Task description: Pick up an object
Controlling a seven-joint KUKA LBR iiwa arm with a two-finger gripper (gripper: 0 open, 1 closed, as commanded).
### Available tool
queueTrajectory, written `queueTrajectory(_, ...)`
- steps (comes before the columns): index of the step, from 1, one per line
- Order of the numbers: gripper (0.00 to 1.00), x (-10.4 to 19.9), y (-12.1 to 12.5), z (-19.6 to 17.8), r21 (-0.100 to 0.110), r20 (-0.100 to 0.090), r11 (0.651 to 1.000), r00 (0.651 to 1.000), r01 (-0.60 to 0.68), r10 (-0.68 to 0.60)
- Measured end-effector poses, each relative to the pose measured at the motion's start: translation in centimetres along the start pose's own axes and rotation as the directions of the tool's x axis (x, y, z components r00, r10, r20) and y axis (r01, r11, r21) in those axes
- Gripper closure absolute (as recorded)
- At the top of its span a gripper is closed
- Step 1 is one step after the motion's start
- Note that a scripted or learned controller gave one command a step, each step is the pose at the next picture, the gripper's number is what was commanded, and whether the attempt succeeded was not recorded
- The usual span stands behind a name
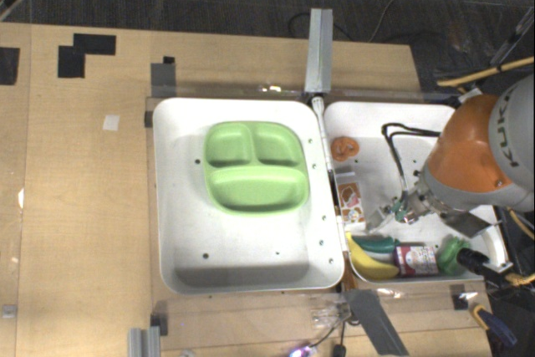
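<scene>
Reaching in from the right, the grey KUKA arm with its orange band [472, 155] hung low over the right white bin [368, 125], its two-finger gripper [404, 209] just above a yellow banana-shaped toy [372, 263] and a bottle with a dark red label [415, 257]; whether it gripped anything could not be told. The approach step seemed under way; next, a clean descent onto one object. A green divided plastic tray [253, 165] lay in the left white bin [180, 196].

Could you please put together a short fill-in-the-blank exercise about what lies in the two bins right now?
1. The light green plastic divided tray lies in the ____ white bin.
2. That tray has ____ compartments.
3. The yellow plastic banana lies at the right white bin's ____ edge.
4. The end effector hovers over the ____ bin.

Missing words: left; three; near; right
</scene>
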State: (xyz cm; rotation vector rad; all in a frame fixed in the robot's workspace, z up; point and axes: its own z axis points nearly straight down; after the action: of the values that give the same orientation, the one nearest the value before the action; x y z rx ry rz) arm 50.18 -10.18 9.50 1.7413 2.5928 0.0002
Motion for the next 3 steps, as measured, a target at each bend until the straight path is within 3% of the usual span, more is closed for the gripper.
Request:
queueTrajectory(1,0.0,0.4,-0.5,0.0,-0.015,0.011,1.0,1.0,0.0,0.0)
queueTrajectory(2,0.0,0.4,-0.6,0.0,-0.015,0.009,1.0,1.0,-0.016,0.016)
queueTrajectory(3,0.0,-2.3,-1.8,0.2,-0.009,-0.01,0.996,0.996,-0.09,0.09)
